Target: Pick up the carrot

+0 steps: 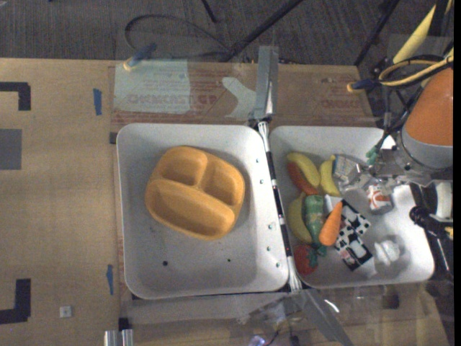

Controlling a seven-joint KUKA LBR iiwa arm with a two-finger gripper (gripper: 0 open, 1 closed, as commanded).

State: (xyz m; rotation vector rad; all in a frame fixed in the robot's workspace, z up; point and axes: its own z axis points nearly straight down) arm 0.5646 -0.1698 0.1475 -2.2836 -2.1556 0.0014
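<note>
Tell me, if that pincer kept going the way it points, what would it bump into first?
Probably the bananas. The pincer reaches in from the right, pointing left across the right bin. The carrot lies lower, off that line. Height is hard to judge.

The worktop [57,215] is showing a matt, pale wood-like face. Both white bins [144,265] are looking like smooth plastic with a faint sheen. The orange divided plate [194,191] is appearing as glossy plastic. The carrot [331,223] is looking smooth and plasticky, and the claw [354,177] is glinting like bare metal.

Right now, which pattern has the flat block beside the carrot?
The block has a black-and-white checkered pattern, in the camera view.
</note>
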